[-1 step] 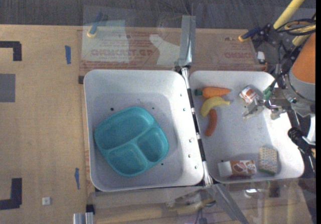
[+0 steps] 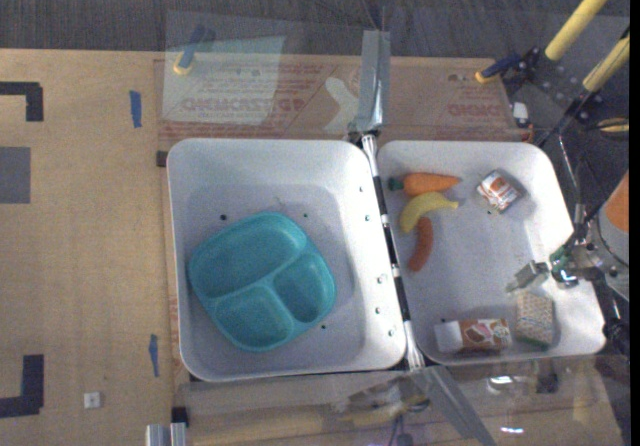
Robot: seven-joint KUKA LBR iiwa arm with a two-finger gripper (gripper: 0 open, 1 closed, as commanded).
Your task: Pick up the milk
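A small carton (image 2: 473, 334) with a white end and a red-brown printed side lies flat near the front edge of the right bin (image 2: 470, 264); it looks like the milk. My gripper (image 2: 538, 276) hangs over the right side of that bin, up and to the right of the carton and apart from it. Nothing shows in its grasp. The arm comes in from the right edge.
A tan waffle-like block (image 2: 535, 319) lies just below the gripper, right of the carton. A carrot (image 2: 432, 181), a banana (image 2: 426, 208), a sausage (image 2: 421, 243) and a small silver-red packet (image 2: 498, 190) lie at the back. The left bin (image 2: 200, 174) holds a teal divided plate (image 2: 262, 280).
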